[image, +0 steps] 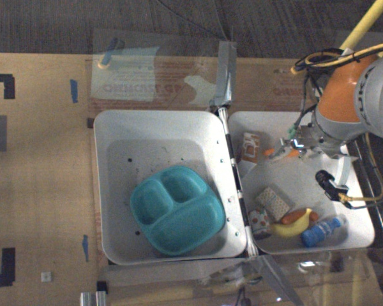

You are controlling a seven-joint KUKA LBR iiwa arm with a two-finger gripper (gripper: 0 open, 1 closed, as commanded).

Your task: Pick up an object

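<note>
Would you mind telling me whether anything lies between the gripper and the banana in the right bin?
Nothing visible does. The gripper hangs over the right bin's upper part; bare white floor separates it from the banana, with a checkered packet just left of that path.

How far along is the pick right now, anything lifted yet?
Done: the arm has reached over the right bin. In hand: the gripper sits near the bin's upper part, beside a small carton; I see nothing between its fingers. Left: the grasp and lift. The banana, blue bottle and teal tray lie untouched.
</note>
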